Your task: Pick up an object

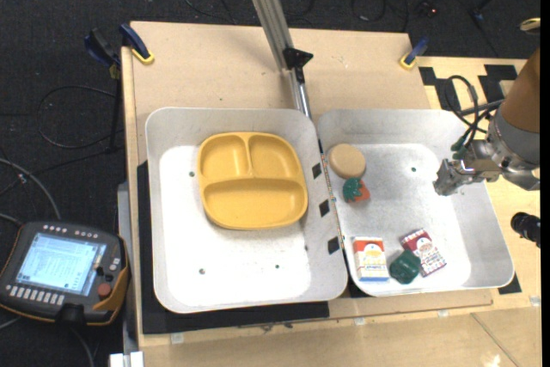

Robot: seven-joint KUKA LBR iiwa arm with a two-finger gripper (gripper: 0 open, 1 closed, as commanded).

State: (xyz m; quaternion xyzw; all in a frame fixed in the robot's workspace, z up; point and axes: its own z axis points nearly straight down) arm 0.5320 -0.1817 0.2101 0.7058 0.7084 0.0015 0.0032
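Observation:
The right bin (pixel 404 161) holds a round tan disc (pixel 348 160) near its left wall, with a small green and red object (pixel 356 191) just below it. At the bin's front lie a white and blue carton (pixel 370 259), a dark green lump (pixel 404 268) and a small red and white packet (pixel 423 250). My gripper (pixel 449 178) hangs over the right side of this bin, well apart from all of these. Nothing shows between its fingers.
The left bin (pixel 172 211) carries a yellow divided plate (pixel 253 180). A grey pole (pixel 268 0) slants in from the top toward the seam between the bins. A teach pendant (pixel 60 269) lies off the bench at lower left. Clamps sit at the bench corners.

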